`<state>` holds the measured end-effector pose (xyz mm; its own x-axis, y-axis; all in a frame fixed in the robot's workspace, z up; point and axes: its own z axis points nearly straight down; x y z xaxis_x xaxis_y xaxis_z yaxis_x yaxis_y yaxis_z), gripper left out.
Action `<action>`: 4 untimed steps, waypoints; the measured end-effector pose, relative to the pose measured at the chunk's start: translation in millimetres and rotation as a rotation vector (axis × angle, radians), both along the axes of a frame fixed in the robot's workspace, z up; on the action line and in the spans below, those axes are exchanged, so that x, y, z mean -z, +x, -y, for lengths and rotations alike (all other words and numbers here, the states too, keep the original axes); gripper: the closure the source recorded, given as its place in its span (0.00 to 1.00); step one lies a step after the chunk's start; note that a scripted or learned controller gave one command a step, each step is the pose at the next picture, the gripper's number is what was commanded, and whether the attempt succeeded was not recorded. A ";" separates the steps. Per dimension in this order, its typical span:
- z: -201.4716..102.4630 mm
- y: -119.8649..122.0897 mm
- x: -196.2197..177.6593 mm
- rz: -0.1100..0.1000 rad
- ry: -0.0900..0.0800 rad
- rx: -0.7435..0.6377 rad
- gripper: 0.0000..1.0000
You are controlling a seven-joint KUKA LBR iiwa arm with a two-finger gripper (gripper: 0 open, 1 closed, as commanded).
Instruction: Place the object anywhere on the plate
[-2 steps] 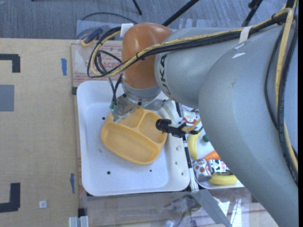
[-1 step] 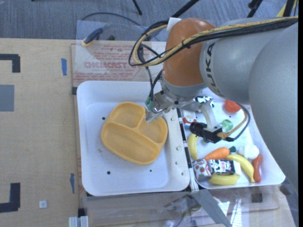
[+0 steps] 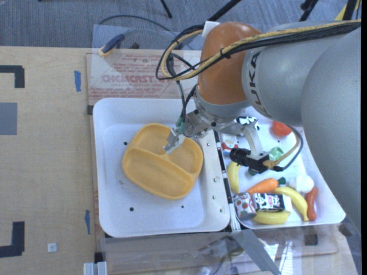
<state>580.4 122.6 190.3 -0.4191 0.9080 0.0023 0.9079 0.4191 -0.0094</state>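
- We see the tool (image 3: 174,140) low over the yellow plate (image 3: 161,169), at the plate's 1 o'clock rim; its grey fingertips (image 3: 171,146) sit close together, and we cannot tell whether they are clenched on anything.
- The plate lies in the left bin (image 3: 109,153), a divided dish with three sections.
- The grey arm (image 3: 298,67) with its orange band (image 3: 226,59) comes in from 2 o'clock.
- Over in the right bin (image 3: 330,202) we spot the toy foods: a carrot (image 3: 262,185) near the middle, a banana (image 3: 293,199) at its 4 o'clock, a small milk carton (image 3: 259,202) just below the carrot, and a red piece (image 3: 281,128) at 1 o'clock.
- Which one is the task's object, we cannot tell.
- Both bins rest on the bench (image 3: 46,153).
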 end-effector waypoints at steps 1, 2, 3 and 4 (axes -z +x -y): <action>0.8 0.5 -6.2 -0.005 -0.002 0.002 1.00; 0.8 0.5 -6.2 -0.005 -0.002 0.002 0.00; 1.6 1.1 -12.3 -0.009 -0.003 0.004 1.00; 1.5 1.0 -12.3 -0.009 -0.003 0.004 0.00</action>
